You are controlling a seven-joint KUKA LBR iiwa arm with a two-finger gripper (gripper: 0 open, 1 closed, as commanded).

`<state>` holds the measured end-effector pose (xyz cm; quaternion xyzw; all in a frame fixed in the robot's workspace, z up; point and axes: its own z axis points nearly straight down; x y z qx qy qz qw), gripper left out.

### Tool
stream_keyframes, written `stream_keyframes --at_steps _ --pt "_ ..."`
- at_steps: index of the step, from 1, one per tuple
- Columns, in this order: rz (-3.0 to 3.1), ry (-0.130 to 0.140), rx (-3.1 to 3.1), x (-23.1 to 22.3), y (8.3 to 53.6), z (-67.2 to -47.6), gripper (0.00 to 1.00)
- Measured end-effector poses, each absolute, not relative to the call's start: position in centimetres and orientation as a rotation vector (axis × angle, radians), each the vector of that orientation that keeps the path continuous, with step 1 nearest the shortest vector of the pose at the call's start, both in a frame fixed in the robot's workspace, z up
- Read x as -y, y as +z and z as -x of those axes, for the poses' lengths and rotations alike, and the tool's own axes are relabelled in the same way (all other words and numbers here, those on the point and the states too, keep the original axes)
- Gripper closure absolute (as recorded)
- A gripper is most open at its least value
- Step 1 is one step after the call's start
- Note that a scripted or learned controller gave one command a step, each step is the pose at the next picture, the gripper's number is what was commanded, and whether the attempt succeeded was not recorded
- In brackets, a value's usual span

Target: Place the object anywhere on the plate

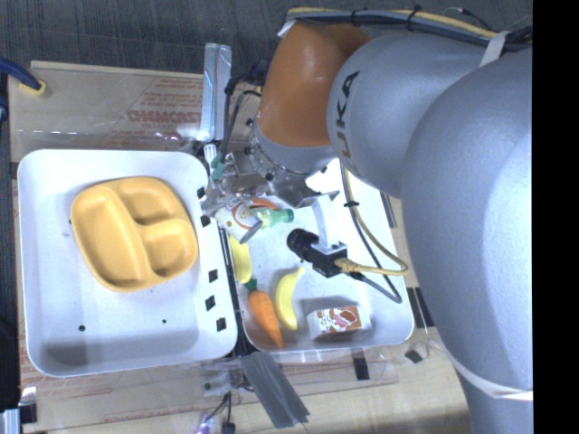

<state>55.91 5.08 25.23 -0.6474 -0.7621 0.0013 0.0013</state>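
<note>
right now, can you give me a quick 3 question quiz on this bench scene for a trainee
1. True or false: the yellow plate lies in the left bin.
2. Which item lies nearest the right bin's lower right corner? A) carrot B) small red and white carton C) banana
3. Fill in: the plate has ___ compartments.

Key
1. True.
2. B. The carton lies beside the banana, toward that corner; the carrot lies on the banana's other side.
3. Three: a long one along one side and two smaller ones, none holding anything. The tool sits over the right bin's upper left part, among small items.
</note>
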Motion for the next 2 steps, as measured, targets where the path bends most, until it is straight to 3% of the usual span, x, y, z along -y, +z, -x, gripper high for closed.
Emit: stream_keyframes --at_steps 1,2 --pt "2.033 0.005 2.392 -5.0 25.2 -55.9 0.0" --pt "1.626 0.004 2.683 -9.8 23.0 -57.1 0.0"
